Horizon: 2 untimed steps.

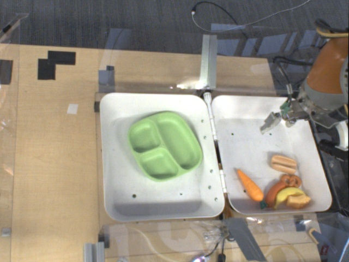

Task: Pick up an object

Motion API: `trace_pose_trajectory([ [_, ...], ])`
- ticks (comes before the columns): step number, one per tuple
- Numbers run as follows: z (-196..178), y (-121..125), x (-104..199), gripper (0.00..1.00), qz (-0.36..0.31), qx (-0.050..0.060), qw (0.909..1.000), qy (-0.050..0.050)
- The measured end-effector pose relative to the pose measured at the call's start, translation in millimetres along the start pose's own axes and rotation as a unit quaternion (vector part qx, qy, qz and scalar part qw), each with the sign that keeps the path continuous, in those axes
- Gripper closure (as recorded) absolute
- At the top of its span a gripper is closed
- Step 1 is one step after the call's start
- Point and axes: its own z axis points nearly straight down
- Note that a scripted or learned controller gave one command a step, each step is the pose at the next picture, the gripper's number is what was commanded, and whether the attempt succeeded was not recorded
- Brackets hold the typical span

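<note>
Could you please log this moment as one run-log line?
phase: approach | gripper: open, holding nothing, over right bin | carrot, hot dog, banana: untouched | green plate: left bin

Bright, even overhead light; soft shadows, slight blur.

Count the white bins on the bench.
2: the left bin holds a green divided plate; the right bin holds toy food near its front corner.

Wooden bench (pixel 49 162), dark carpet (pixel 109 4)
</note>
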Motion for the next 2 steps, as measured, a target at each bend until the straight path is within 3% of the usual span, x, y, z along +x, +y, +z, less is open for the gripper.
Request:
trace_pose_trajectory([
  [1,7,-81,-7,0.0,-0.14,0.001,0.9902,0.001],
  [2,63,-81,-13,0.0,-0.168,-0.003,0.9858,-0.002],
])
